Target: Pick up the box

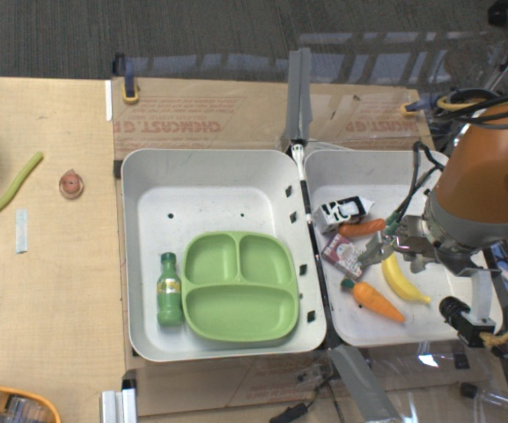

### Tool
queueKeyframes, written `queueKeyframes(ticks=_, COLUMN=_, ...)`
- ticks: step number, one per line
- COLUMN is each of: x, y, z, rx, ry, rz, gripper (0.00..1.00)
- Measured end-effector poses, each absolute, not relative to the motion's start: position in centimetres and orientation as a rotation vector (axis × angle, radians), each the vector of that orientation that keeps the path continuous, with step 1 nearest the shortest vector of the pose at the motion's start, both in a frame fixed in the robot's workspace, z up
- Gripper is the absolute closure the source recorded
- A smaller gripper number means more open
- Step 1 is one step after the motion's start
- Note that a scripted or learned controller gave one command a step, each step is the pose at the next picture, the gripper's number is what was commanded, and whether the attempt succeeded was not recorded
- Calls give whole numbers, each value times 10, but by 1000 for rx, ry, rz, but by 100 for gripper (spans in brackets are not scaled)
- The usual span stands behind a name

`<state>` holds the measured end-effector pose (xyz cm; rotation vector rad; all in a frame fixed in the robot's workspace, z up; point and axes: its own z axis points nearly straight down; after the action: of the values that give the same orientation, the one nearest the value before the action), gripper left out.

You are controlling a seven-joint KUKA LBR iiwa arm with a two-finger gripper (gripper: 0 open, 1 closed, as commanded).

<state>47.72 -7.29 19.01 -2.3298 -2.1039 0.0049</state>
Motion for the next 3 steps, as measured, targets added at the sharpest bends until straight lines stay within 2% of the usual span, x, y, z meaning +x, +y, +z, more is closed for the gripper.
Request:
queueKeyframes(ticks=1, x=519, y=-96, z=111, rx=-2288, ry=-2151, rz=3, gripper=0)
queueKeyframes(ticks=2, x=561, y=-94, z=98, rx=-2152, ry=-2300, rz=-10, gripper=0)
queueKeyframes(ticks=3, x=617, y=-99, z=99, rx=-2276, ry=-2180, rz=-12, gripper=0)
